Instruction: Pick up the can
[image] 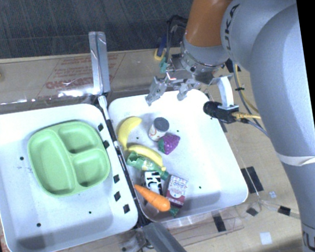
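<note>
A small can (158, 127) with a grey lid and pale label stands upright in the right bin (210, 161), between a banana and a purple toy. My gripper (168, 92) hangs over the bin's far edge, above and slightly right of the can. Its two fingers are spread apart with nothing between them.
Around the can lie two bananas (127, 129), a purple grape-like toy (170, 143), a carrot (153, 197), a green packet (142, 164) and a red packet (177, 189). The left bin (9, 191) holds a green divided plate (69, 157). A metal divider (100, 63) rises between the bins.
</note>
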You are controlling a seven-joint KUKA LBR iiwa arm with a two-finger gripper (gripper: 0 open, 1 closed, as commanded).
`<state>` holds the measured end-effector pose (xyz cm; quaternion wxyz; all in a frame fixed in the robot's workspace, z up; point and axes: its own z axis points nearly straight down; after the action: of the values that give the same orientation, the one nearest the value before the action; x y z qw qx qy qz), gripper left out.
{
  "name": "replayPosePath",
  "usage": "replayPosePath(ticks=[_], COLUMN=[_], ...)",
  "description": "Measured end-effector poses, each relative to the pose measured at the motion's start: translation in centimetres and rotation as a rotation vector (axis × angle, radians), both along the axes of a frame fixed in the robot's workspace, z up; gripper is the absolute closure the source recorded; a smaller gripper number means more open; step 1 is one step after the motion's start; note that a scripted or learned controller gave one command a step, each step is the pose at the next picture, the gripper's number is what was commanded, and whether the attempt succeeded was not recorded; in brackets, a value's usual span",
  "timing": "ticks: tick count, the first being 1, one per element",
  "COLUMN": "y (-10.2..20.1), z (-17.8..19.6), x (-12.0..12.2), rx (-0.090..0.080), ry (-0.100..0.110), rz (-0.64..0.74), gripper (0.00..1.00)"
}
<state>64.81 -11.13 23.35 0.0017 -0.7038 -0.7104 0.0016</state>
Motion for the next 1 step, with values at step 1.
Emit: replayPosePath(ticks=[1], y=[-3.13], z=[-1.65], x=[-3.19], rx=[-0.001], ry=[0.0], rz=[-0.031], gripper=[0.0])
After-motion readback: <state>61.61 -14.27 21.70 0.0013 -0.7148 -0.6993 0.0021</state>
